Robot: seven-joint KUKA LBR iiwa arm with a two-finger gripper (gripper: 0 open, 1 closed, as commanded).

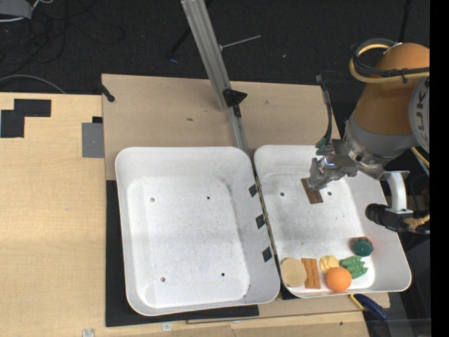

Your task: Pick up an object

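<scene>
Presently, the nearest items are six loose pieces crowded against the near rim of the right bin:

- a beige disc;
- a tan block touching the disc;
- a yellow piece;
- an orange ball;
- a green leafy piece;
- a dark green round piece, set slightly apart toward the right wall.

They lie packed together. In my judgement that makes them poor targets, since closing on one would likely disturb its neighbours.

Farther in, my claw hangs over the bare middle of the same bin, with my arm reaching in from the right. A small brown piece sits directly at the claw's tip, well apart from the cluster. I take this isolated piece as the object to pick, because nothing crowds it. I cannot tell whether the claw is apart or together, nor whether the brown piece is clamped or merely lying on the bin floor beneath. A lift must not be assumed secure.

Beside it, the left bin is a possible place to put the object.

Farthest, a slanted aluminium bar rises behind the bins, away from my working path.
</scene>
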